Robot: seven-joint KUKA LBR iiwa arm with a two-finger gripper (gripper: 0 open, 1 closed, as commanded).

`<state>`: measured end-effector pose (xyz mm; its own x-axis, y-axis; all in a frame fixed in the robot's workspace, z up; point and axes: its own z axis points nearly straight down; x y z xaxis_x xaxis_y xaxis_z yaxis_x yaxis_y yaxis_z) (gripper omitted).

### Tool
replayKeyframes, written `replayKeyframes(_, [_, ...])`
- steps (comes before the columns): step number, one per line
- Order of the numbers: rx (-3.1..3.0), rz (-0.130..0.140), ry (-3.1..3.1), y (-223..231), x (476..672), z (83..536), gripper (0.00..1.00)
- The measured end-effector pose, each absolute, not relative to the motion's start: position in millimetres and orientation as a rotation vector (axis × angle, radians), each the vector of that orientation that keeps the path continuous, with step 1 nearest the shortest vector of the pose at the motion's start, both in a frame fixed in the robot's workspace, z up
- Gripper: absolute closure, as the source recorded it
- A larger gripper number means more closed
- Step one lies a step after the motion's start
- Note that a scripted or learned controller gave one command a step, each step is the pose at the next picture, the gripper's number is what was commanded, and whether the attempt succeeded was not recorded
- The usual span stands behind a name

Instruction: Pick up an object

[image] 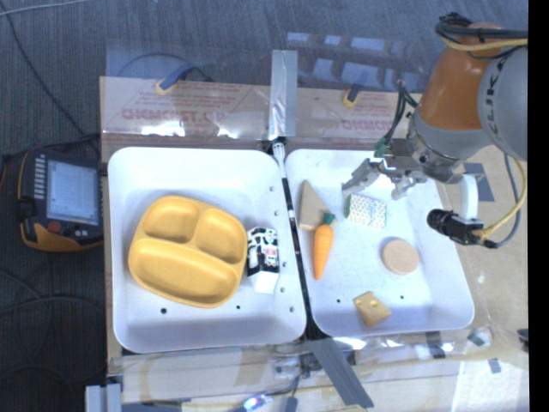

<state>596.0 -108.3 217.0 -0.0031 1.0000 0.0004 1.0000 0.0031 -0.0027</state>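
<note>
My gripper (381,181) hangs over the back of the right bin (446,303). Its two fingers are spread open with nothing between them. Just below the fingertips lies a small green-and-white patterned square (367,210). An orange carrot (322,247) lies near the bin's left wall, with a tan wedge (307,202) behind it. A round tan disc (400,257) sits in the middle right. A yellow cheese cube (371,308) rests near the front.
The left bin (129,174) holds a yellow divided plate (187,249) and a black-and-white cow-patterned cup (264,254) by the divider. A handheld control pendant (58,198) lies on the floor at the far left. Cardboard and clear plastic stand behind both bins.
</note>
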Motion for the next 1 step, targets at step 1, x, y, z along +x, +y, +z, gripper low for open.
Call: replayKeyframes(1, [-2.116,-0.018,-2.347,-111.7,611.1,106.1,0.00])
